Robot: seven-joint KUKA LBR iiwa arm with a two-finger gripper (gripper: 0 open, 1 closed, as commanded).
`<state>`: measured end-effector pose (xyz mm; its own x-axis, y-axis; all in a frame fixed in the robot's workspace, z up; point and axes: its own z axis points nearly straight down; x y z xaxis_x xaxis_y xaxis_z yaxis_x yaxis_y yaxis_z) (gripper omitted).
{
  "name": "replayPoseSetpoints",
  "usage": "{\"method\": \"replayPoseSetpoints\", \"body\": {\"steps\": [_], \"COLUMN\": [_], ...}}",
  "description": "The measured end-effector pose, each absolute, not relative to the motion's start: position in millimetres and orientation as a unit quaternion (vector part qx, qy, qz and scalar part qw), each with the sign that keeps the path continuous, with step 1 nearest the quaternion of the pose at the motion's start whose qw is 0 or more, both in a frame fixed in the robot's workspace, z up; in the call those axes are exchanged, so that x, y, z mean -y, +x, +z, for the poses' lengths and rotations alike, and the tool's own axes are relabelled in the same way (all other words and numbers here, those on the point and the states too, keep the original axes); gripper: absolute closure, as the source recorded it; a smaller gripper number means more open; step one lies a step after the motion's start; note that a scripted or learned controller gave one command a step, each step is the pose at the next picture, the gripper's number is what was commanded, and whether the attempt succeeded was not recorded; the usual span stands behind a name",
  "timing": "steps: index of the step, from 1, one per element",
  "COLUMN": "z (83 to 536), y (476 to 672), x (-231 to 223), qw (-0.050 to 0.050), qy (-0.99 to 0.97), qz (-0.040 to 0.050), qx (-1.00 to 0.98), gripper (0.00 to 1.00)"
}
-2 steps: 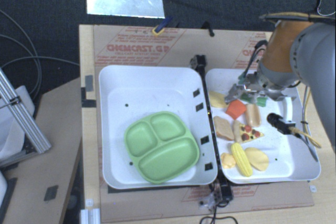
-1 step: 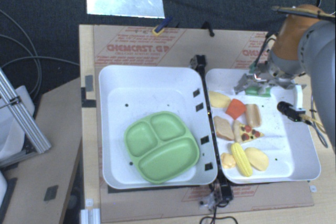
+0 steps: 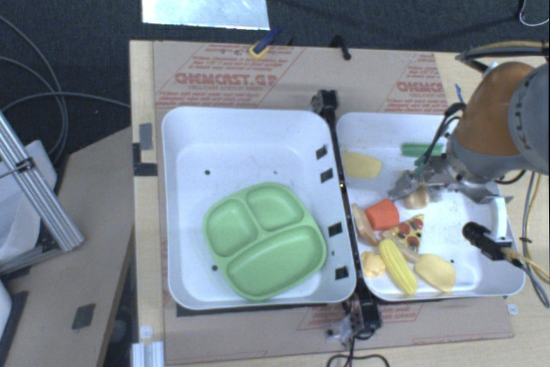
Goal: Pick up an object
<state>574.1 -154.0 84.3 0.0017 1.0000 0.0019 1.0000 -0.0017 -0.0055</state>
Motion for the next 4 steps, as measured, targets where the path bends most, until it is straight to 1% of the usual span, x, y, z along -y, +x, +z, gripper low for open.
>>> {"method": "replayPoseSetpoints", "body": {"steps": [1, 2, 3, 4], "z": [96, 99, 83, 84], "y": [579.5, 612.1, 646.3, 618.6], "x": [154, 164, 161, 126], "qw": [-0.002, -0.002, 0.003, 0.001], "qy": [-0.707, -0.706, -0.706, -0.705], "qz": [-0.0015, -0.0014, 0.0025, 0.0001], "qx": [0.708, 0.709, 0.709, 0.709], "gripper": [1.00, 1.00, 1.00, 1.00]}}
